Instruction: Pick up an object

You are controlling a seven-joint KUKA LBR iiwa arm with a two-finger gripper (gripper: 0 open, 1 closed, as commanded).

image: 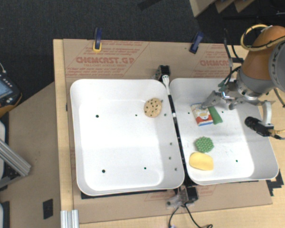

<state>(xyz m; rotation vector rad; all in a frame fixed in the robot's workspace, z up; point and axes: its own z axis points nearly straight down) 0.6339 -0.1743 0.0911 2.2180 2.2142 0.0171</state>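
Gripper [213,100] hung low over the right bin [256,163], jaw state impossible to tell, just above a small box [202,115] and green piece [215,115], green ball [204,144] and yellow object [201,161] nearer the front, 1 cookie [153,107] in the left bin [118,175]

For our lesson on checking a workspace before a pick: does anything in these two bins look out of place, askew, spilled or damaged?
Nothing stands out. A cookie lies alone in the left bin. In the right bin, a small box, a green bumpy ball and a yellow piece all lie inside the rim. No spill or damage shows.
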